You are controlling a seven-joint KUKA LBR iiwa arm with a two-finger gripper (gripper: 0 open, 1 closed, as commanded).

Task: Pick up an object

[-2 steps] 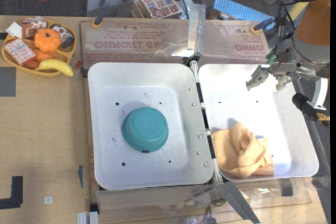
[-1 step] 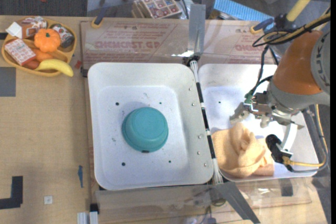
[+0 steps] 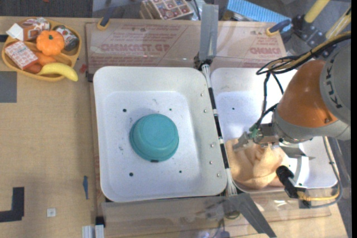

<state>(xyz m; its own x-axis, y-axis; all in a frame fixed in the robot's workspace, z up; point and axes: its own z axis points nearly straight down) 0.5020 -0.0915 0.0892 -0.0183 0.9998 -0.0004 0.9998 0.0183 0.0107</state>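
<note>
Beside the central divider where the two white bins meet, the arm [image 3: 312, 100], grey with its broad orange band, reaches down over the right bin [image 3: 240, 100], the left bin [image 3: 111, 120] being its twin on the tabletop [image 3: 39, 142]. Two bins, then, and one thing in each: a teal bowl [image 3: 154, 137] lies upside down at the middle of the left bin, and a tan, lumpy soft thing [image 3: 257, 167], likely a plush toy, sits in the right bin's near corner, just right of the divider. The claw [image 3: 266, 141] hangs right over that tan lump, touching or nearly so; whether it is open or closed I cannot tell, since the wrist hides its tips. Judging by its rounded, sagging folds, the tan thing should be light and yielding, not fragile, and best pinched across a raised bulge near its middle. The bowl looks stiff and smooth, harder to seize by its domed back.
</note>
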